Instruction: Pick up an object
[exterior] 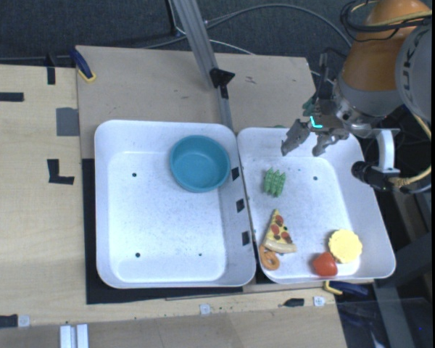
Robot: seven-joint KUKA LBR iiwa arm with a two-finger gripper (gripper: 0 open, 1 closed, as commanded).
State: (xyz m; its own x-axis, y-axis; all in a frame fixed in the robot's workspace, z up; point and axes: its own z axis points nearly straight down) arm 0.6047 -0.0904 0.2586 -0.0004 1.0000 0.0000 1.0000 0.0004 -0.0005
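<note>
The small green ridged plastic toy (274, 183) lies in the right white bin (362, 194) (nearest pick), just nearer and left of the gripper (307, 146), which hangs spread, grasping nothing.

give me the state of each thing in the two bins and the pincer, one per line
round blue plastic bowl: upright, in the left white bin, at its far right corner
small green ridged toy: lying in the right white bin
toy pizza slice: lying flat
orange ring-shaped toy: against the pizza slice
red toy tomato: touching the yellow round toy
pincer: open, holding nothing, above the right bin's far end
</note>
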